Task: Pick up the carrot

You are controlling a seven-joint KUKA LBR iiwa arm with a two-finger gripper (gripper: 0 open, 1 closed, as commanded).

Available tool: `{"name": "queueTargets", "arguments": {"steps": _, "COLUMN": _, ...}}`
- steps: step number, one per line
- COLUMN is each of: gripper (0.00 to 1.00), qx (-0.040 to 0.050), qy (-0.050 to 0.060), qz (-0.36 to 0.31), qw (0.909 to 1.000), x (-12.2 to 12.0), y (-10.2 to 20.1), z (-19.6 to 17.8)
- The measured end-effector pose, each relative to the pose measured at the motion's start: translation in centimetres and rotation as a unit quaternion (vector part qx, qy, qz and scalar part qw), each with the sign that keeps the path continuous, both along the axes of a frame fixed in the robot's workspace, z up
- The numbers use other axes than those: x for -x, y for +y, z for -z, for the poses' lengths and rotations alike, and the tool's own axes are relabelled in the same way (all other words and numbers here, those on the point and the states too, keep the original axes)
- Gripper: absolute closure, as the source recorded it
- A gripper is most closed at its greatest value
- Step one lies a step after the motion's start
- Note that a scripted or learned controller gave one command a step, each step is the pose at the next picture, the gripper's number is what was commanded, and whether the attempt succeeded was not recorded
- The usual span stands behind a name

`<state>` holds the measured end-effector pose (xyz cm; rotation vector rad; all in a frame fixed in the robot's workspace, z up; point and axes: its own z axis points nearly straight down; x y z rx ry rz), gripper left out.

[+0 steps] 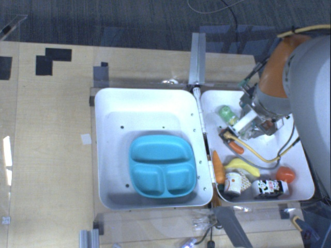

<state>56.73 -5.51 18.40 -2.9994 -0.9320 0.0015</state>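
The carrot [218, 168] is a slim orange piece lying along the left wall of the right bin [305, 187], its tip pointing to the back. My gripper [257, 129] hangs over the middle of that bin, up and to the right of the carrot and clearly apart from it. Nothing shows between it and the carrot except a small orange-red piece [236, 148].
Around the carrot lie a yellow banana [243, 166], a small printed cup [234, 183], a black-and-white carton [269, 188], a red-orange ball [286, 174] and a green item [226, 112] at the back. The left bin [111, 138] holds a blue divided plate [162, 165].
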Motion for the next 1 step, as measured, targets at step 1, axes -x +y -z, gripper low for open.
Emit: {"name": "queueTargets", "arguments": {"steps": 1, "gripper": 1.0, "qx": -0.0002, "qy": 0.0, "qz": -0.127, "qw": 0.9919, "x": -2.51, "y": 8.17, "z": 0.02}}
